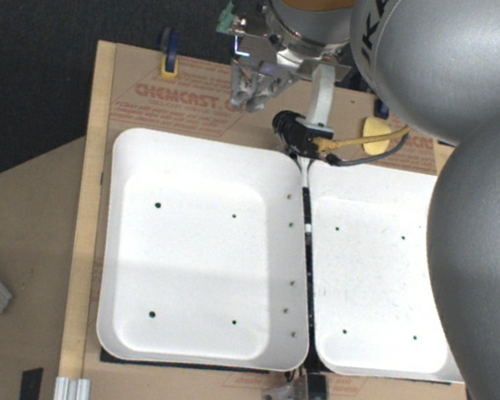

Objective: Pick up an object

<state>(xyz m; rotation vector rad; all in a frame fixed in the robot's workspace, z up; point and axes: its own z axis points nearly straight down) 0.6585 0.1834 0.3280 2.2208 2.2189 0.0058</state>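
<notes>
Lettering "CHEMCAST" point(175, 94) marks board behind left bin point(123, 221); tool point(255, 86) above it.

The brown board point(95, 216) under the two white bins has red letters on it. Just above the left bin point(198, 252), the letters spell "CHEMCAST". More red print sits under that word, but it is too small and blurry to read. More red letters sit on the board above the right bin point(379, 282), too hidden to read. The big grey arm point(463, 59) has dark letters near the top, and they look like "KA".
</notes>
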